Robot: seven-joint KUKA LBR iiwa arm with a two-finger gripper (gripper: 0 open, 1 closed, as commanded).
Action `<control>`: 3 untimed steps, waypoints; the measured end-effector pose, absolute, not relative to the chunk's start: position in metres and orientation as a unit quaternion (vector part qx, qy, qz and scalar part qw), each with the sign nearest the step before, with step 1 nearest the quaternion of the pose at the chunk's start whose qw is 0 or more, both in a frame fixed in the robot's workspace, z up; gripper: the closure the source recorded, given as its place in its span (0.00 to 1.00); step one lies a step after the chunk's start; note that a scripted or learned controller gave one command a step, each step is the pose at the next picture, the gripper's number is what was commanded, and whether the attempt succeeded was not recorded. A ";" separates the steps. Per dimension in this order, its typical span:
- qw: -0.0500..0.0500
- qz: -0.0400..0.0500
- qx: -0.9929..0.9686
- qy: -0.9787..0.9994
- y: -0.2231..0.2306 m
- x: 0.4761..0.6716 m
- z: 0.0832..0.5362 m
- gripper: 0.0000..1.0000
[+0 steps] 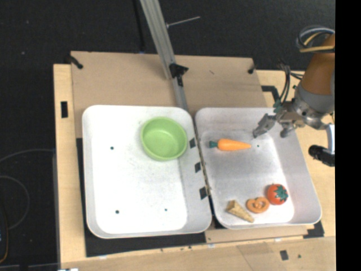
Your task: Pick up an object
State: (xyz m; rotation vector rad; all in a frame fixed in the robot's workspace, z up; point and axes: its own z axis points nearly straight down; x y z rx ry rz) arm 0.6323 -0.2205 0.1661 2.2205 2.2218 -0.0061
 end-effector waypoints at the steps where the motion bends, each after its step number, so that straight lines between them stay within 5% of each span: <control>1: 0.000 -0.002 0.705 0.709 -0.216 0.639 0.108 0.00; 2: 0.001 -0.002 0.706 0.709 -0.218 0.639 0.102 0.00; 3: 0.004 -0.002 0.704 0.710 -0.219 0.640 0.114 1.00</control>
